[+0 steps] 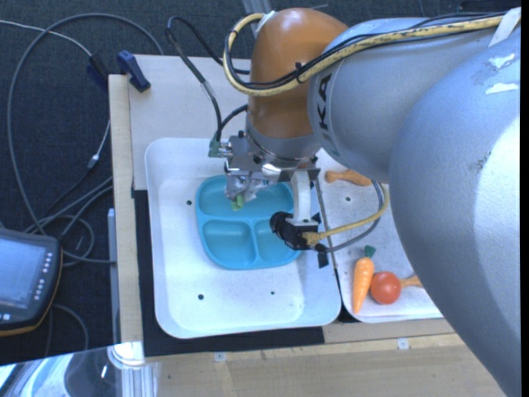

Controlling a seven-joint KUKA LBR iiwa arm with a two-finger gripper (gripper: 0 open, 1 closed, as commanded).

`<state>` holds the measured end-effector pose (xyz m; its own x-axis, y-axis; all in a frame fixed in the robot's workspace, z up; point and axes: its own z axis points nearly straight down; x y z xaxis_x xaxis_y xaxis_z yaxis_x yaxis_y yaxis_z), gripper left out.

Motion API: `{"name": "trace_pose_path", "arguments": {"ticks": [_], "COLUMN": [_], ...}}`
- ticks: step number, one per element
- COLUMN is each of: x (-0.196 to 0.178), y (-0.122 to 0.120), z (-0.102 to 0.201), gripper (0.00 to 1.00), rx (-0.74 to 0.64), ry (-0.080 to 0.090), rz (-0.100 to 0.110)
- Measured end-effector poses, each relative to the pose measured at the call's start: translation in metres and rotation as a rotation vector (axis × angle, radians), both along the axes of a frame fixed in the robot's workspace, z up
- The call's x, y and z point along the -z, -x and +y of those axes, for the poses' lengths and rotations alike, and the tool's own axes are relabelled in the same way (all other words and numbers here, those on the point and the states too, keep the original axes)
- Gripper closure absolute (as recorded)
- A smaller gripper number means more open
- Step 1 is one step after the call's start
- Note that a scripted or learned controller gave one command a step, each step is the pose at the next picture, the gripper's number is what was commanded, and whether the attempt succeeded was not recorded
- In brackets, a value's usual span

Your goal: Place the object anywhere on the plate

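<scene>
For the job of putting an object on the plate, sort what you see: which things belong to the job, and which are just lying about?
Belongs to the job:
- blue plastic divided plate
- small green object at the gripper

Lying about:
- orange toy carrot
- red toy tomato
- blue clamp on the bench edge

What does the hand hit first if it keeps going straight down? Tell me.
Most likely the blue plate: the hand points down over its upper compartment. A small green thing sits at its tips; depth is unclear from above.

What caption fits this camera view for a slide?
Gripper holds a small green object over the blue plate.
</scene>
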<state>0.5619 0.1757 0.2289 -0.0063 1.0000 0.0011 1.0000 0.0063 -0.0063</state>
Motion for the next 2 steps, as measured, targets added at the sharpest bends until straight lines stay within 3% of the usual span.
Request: {"name": "trace_pose_path", "arguments": {"ticks": [1,2], "x": [0.0064,0.0058], "y": [0.0024,0.0019], "z": [0.027,0.0254], "gripper": [1.0,0.0], "rx": [0.002,0.005], "ry": [0.0,0.001], "rz": [-0.003,-0.004]}}
